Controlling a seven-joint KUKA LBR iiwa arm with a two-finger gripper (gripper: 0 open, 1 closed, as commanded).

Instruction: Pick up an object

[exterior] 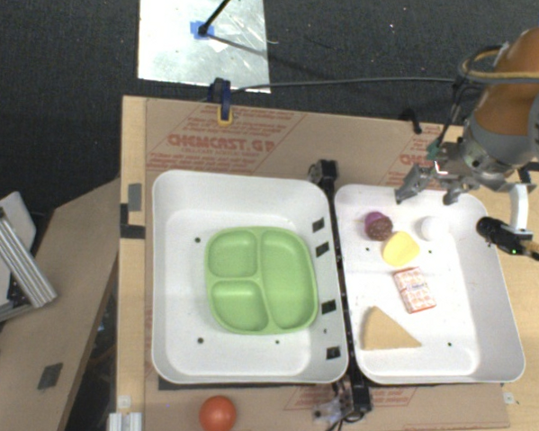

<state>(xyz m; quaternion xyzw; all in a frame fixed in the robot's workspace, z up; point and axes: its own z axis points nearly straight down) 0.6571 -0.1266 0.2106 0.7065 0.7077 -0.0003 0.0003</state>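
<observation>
Claw (429, 184): released, fingers spread, nothing between them; it hangs over the far edge of the right bin (495, 294).
Nearest targets: white ball (426, 227), purple object (378, 225), yellow object (400, 249), clustered just below.
Farther: red-white packet (412, 289), tan wedge (388, 331).
Approach: choose the white ball, which stands apart; descend vertically, straddle it, avoid nudging its neighbours.

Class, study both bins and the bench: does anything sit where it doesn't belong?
Yes. An orange-red ball lies on the bench outside the bins, near the front edge below the left bin, while the other small items sit inside the right bin.
</observation>
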